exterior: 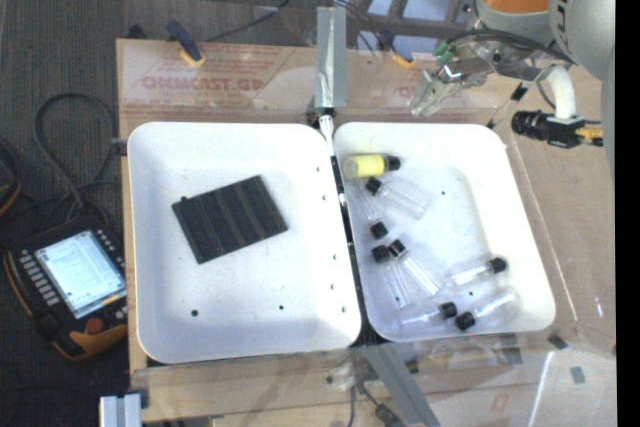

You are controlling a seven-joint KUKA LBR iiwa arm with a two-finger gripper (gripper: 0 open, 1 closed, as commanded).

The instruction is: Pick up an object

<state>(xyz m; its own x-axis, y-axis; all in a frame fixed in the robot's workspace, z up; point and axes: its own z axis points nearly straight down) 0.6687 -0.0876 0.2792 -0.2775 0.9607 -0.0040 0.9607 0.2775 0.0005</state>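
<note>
i couldn't tell the gripper's (437,87) state above the right bin (520,215), and i feared the clear vials (405,202) would roll away from it.

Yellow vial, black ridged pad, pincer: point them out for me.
yellow vial (366,164), camera view, middle of its yellow body
black ridged pad (230,218), camera view, centre of its top face
pincer (432,97), camera view, between its fingertips
</note>
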